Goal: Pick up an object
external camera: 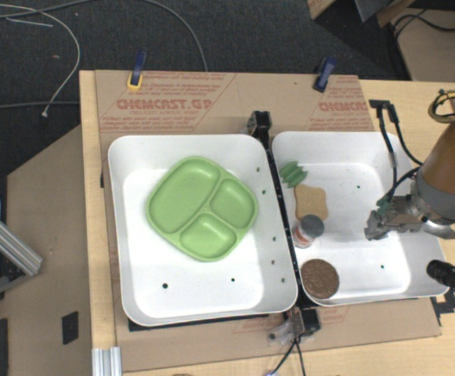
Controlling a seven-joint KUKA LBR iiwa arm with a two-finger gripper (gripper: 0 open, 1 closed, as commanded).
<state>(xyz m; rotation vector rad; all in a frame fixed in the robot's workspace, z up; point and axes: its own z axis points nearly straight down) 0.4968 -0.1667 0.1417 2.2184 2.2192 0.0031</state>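
While my tool (pixel 377 227) hangs low in the right bin (pixel 368 151), grip unreadable, nothing looks picked yet.

Even overhead light, fairly bright, no hard shadows. White bins (pixel 133 288) nearly blown out, w/ mild glare on rims. Green plate (pixel 202 207) has soft sheen, low contrast. Dark floor (pixel 39 61) at top left is dim but cables readable. Overall a bit soft/grainy, low res; arm (pixel 450 171) at right edge slightly blurred.
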